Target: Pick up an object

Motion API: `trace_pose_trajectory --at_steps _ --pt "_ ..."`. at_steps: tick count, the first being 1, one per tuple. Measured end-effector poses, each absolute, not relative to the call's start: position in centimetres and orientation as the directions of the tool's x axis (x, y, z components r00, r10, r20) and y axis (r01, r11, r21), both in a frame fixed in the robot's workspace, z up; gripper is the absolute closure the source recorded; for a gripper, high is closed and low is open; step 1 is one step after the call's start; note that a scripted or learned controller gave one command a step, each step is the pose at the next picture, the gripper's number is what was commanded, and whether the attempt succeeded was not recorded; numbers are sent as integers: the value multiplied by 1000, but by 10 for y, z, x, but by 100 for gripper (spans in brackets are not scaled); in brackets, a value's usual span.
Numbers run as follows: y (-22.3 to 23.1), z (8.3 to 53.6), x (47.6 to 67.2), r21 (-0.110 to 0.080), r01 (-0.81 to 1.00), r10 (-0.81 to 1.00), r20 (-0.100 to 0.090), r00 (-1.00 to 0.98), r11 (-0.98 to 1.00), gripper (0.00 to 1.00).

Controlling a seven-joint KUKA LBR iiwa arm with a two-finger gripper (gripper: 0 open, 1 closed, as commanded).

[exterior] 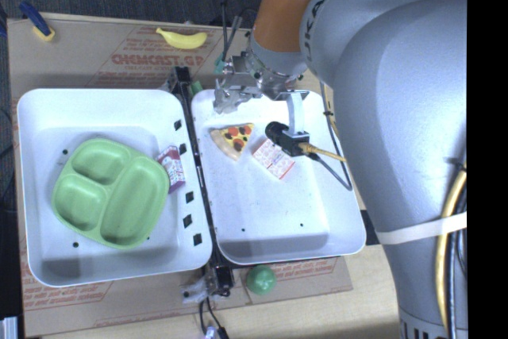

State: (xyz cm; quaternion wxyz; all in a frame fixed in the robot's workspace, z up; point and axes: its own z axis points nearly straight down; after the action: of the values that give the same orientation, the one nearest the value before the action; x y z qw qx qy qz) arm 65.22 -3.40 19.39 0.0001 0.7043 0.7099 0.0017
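Over the bench from above, and the arm (381, 91) reaches in from the right with the gripper (228, 97) sitting over the far end of the right bin (278, 244), close to its back wall. Is the claw apart or together? Cannot tell from here, the metalwork is a tangle at this angle, and nothing shows clamped in it. Nearest candidate is the pizza slice (232, 139), lying flat on the bin floor just in front of the gripper, with a red-and-white packet (273, 158) just beside it to the right. Over in the left bin (40, 115) there's a green plate (111, 190) and a small dark packet (171, 165) against the dividing wall; a banana (182, 36) and a green ball (259, 279) lie outside the bins on the cardboard. So the step looks like lining up for a descent, and the pizza slice is the sensible pick. To do it well: shift toward the near side until the claw is centred over the slice, turn the wrist so it closes across the narrow width rather than along the length, and go right down to the floor, because a thing this flat gives little to bite. Keep off the packet, or the two may slide together.
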Motion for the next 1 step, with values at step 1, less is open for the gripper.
trace_pose_trajectory --at_steps 1 --pt "-36 192 651 -1 1000 1000 1 -6 6 0"
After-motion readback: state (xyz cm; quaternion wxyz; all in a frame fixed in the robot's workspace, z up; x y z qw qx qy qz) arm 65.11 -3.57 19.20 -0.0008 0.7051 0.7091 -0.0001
